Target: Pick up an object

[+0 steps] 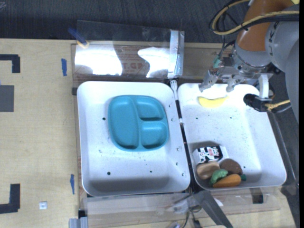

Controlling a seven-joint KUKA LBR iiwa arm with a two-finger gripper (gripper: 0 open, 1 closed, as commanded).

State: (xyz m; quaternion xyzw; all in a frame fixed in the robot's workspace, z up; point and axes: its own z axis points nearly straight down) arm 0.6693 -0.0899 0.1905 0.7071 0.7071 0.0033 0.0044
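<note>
Two white bins (95,175), jaws (219,83) above banana (212,101)

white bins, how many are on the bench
2. The left bin holds a blue divided tray. The right bin holds a yellow banana near its far edge and a pile of small items at its near edge.

Arm (270,27) cut off by top and right edges. Banana (212,101) far edge hidden under gripper (219,83). Pile in right bin (237,127) corner overlaps: carrot (228,180) and green piece (218,175) cover the brown items behind.
</note>
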